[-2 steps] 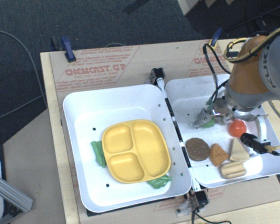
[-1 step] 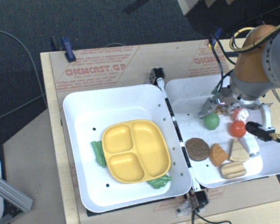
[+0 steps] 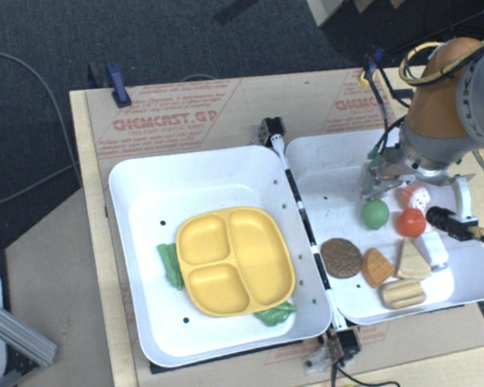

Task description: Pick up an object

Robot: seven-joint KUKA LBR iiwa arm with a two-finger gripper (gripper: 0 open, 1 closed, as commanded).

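Observation:
The right bin (image 3: 334, 166) holds several small food items. A green ball (image 3: 373, 214) lies near the bin's middle, and a red ball (image 3: 411, 223) sits just to its right. A white and red piece (image 3: 415, 197) rests above the red ball. My gripper (image 3: 381, 181) hangs low over the bin, directly above the green ball and close to it. The grey arm with its orange band (image 3: 439, 103) comes in from the upper right. Nothing shows in the gripper's grasp.
A brown round cookie (image 3: 342, 257), an orange cracker (image 3: 375, 266), a beige wedge (image 3: 413, 261) and a bread roll (image 3: 403, 293) lie along the right bin's front. The left bin (image 3: 138, 191) carries a yellow divided plate (image 3: 234, 259) with green pieces (image 3: 171, 265) poking out beneath it.

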